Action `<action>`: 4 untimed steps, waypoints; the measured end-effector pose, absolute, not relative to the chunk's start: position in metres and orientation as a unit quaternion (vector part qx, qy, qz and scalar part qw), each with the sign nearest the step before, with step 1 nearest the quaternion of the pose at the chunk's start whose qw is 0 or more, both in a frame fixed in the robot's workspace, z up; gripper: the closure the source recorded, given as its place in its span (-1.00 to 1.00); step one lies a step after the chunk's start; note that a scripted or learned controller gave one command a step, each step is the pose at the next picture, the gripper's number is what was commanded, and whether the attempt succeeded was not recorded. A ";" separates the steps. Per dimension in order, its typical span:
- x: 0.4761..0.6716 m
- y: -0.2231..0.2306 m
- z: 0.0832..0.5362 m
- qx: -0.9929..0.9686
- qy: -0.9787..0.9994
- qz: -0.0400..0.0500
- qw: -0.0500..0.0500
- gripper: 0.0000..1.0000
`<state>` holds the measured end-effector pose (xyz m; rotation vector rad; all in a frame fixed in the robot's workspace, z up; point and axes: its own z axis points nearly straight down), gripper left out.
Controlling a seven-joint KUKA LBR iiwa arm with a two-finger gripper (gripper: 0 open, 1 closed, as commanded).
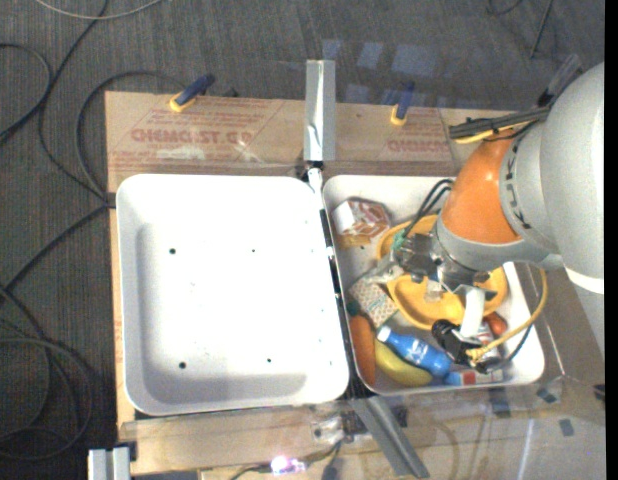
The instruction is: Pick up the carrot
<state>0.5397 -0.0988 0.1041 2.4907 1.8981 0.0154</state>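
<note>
The carrot [363, 346] lies lengthwise against the inner wall of the right bin [534, 368], down-left of the gripper [421, 260]; whether the gripper is closed cannot be told.

A dark carpet [239, 28] is crossed by cables [109, 15]; cardboard [209, 133] is held by two clamps [189, 93] at its far edge.

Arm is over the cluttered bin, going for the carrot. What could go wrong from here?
1. The carrot lies along the left wall of the right bin, which leaves little room for the gripper on that side; it may strike the wall.
2. A banana and a blue bottle lie close beside the carrot, so a grab could take or shove one of those instead.
3. The gripper sits over the yellow dish, off to the carrot's right; a straight descent would probably miss.
</note>
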 end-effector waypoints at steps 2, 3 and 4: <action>0.592 -0.024 0.183 0.824 0.567 -0.003 0.000 1.00; 0.592 -0.024 0.183 0.824 0.566 -0.003 0.000 -1.00; 0.584 -0.090 0.098 0.812 0.584 0.004 0.005 -1.00</action>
